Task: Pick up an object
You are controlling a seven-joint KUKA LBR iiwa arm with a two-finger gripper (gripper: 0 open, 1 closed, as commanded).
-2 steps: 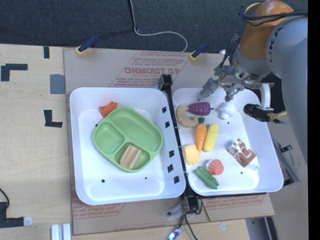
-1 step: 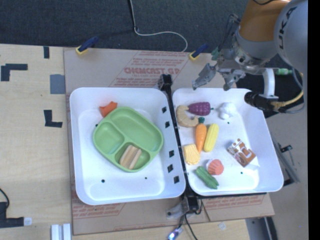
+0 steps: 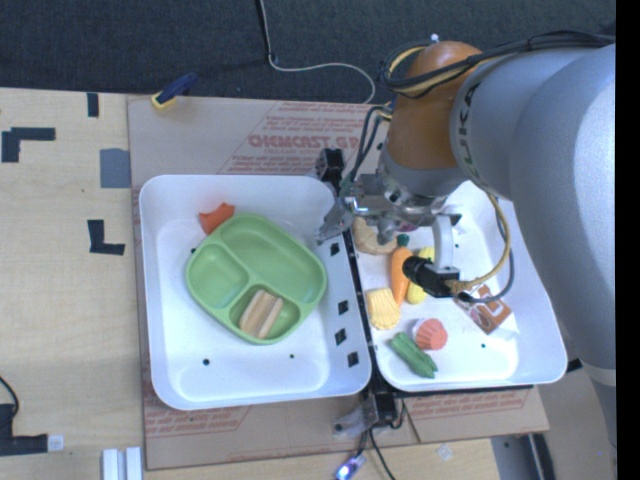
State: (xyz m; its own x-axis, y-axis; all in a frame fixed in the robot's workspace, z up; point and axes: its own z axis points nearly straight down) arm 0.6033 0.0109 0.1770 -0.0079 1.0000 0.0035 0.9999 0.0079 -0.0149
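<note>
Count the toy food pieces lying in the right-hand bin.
5 visible: an orange carrot, a yellow corn cob, a green vegetable, a red-orange piece and a tan round piece under the wrist. The arm may hide more.

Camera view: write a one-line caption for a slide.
KUKA arm reaches over the right bin of toy food; a green tray sits in the left bin.

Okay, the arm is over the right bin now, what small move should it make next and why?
Probably lower straight down a little. The gripper hovers over the right bin, with the carrot and corn lying just below it, and nothing visibly held yet.
</note>
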